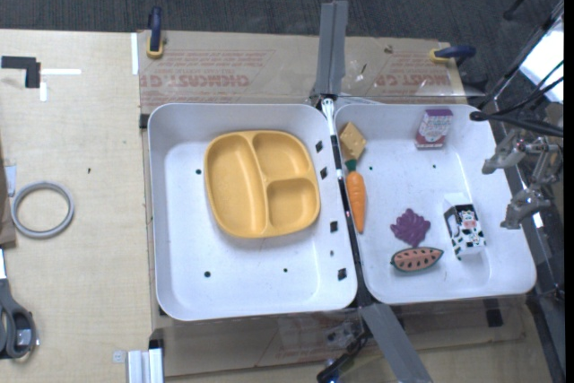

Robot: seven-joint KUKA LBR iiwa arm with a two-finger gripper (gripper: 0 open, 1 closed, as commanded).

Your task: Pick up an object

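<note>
Two white bins sit side by side, the cow-print carton (pixel 465 230) in the right bin (pixel 502 282), just right of the watermelon slice (pixel 417 259), its printing too small to read.

We see two white bins side by side on the bench. The left bin (pixel 170 282) holds a yellow divided plate (pixel 262 184), lying flat near its middle. In the right bin (pixel 511 278), a carrot (pixel 357 199) lies along the left wall, with a tan cracker-like piece (pixel 352 140) just beyond it. A small purple-topped carton (pixel 434 128) sits at the far side. Nearer us lie purple grapes (pixel 411 227), a watermelon slice (pixel 417 259) just in front of them, and a cow-patterned milk carton (pixel 465 230) to their right. A roll of tape (pixel 40 209) rests on the bench at left.
</note>
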